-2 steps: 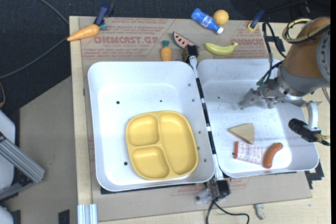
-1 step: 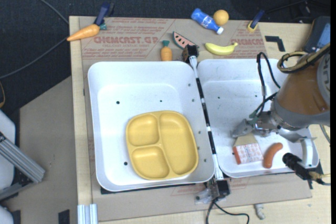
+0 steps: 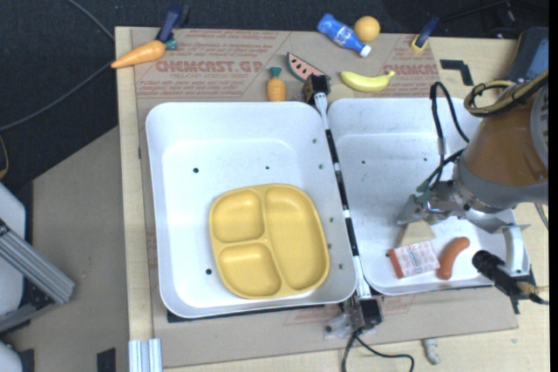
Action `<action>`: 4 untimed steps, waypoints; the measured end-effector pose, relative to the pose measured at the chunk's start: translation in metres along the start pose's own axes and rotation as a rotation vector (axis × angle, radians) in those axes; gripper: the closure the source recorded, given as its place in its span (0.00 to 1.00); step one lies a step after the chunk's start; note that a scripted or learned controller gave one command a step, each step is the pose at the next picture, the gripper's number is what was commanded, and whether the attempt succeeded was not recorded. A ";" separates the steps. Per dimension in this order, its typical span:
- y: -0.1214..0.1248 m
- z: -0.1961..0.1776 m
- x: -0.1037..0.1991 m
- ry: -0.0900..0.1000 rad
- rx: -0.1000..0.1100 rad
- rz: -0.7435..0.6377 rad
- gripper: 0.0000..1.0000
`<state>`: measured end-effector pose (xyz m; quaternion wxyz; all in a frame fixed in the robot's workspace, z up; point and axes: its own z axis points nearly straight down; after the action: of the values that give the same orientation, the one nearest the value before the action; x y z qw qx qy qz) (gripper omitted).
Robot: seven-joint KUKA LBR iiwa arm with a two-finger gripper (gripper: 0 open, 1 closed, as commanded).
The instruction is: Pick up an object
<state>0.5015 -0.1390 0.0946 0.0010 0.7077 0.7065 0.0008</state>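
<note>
Cardboard sheet (image 3: pixel 218 65) with red print is covering the bench, and a bunch of toy food is sitting along its upper edge. Going left to right up there: a smooth orange plastic carrot (image 3: pixel 139 55) is lying at the upper left, a small orange piece (image 3: pixel 276 89) and a watermelon slice (image 3: pixel 302 65) are sitting near the middle, then a blue bottle (image 3: pixel 343 34) is lying on its side just beside a round orange ball (image 3: pixel 368 28), with a curved glossy banana (image 3: pixel 366 81) just below them.

Left bin (image 3: pixel 174 135) is shallow white plastic with rounded corners, and it's holding a yellow tray (image 3: pixel 268 238) with three compartments, matte and rounded.

Right bin (image 3: pixel 384 135) is carrying the pickable stuff, all at its lower right: a pale wedge-shaped piece (image 3: pixel 422 230), a flat red and white packet (image 3: pixel 413 258) just under it, and a smooth orange-red sausage (image 3: pixel 452 258) lying tilted right beside the packet.

Gripper (image 3: pixel 422 211) is hanging low over the wedge, its metal fingers (image 3: pixel 408 214) spreading apart and nothing sitting between them. Grey and orange arm (image 3: pixel 506 161) is reaching in from the right edge.
</note>
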 end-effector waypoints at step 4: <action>-0.017 0.001 0.040 0.000 0.003 0.000 1.00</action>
<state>0.4845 -0.0994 0.0938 -0.0002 0.7075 0.7067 -0.0001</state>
